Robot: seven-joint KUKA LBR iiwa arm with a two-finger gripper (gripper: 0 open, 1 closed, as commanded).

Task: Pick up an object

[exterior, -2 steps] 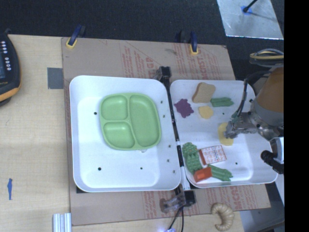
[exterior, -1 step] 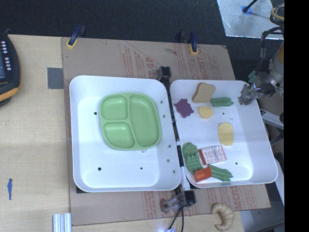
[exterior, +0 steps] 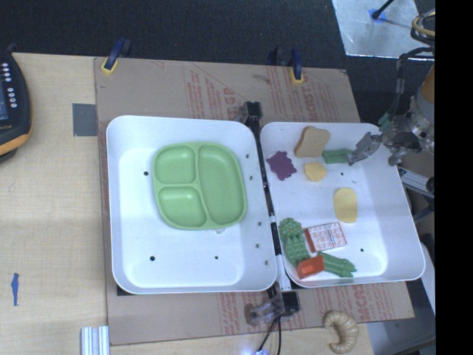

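Note:
My gripper hangs over the back right corner of the right bin, open, with nothing between its fingers. Its left fingertip is right beside a small green piece; I cannot tell whether they touch. The bin also holds a toast slice, a purple piece, a small yellow piece, a yellow oval, a knobbly green vegetable, a red and white packet and a red and green vegetable.
The left bin holds a green divided plate. A croissant-like toy lies on the cardboard in front of the right bin. A control pendant sits at the far left. Clamps stand on the back edge.

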